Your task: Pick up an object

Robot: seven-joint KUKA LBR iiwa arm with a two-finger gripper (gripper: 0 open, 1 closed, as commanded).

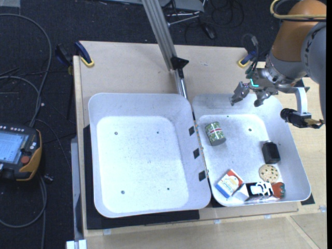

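Note:
My gripper (248,97) hangs above the far edge of the right bin (244,119), its two fingers spread open with nothing between them. In that bin lie a green can (215,133) on its side near the left wall, a black block (271,152) at the right, a round cookie-like disc (268,172) below it, a blue, white and orange packet (228,183), a black and white item (258,190) and a small red object (280,190) along the near edge. The can sits well below and left of the gripper.
The left bin (140,154) lies beside the right one. A slanted metal pole (163,32) rises behind the bins' joint. Clamps (84,56) hold the bench's far corners. A teach pendant (18,149) rests on the floor at left.

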